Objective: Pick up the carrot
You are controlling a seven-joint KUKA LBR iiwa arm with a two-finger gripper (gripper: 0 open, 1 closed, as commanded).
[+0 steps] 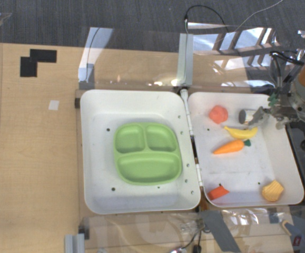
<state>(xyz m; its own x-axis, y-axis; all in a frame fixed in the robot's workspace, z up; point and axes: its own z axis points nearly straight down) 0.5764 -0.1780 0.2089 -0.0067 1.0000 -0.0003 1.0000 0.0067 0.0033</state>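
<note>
The carrot [229,147], orange with a small green top at its right end, lies flat near the middle of the right bin [247,170]. My gripper [267,121] hangs over the bin's upper right part, up and to the right of the carrot and apart from it. Its fingers stand apart, so it is open with nothing between them. One pale finger [255,117] reaches over the yellow banana [242,132], which lies just above the carrot.
A round red fruit [218,114] and a small grey object [242,116] lie in the right bin's upper part. A small red piece [218,192] and a yellow item [272,191] lie near its front rim. The left bin [97,141] holds a green divided plate [147,153].
</note>
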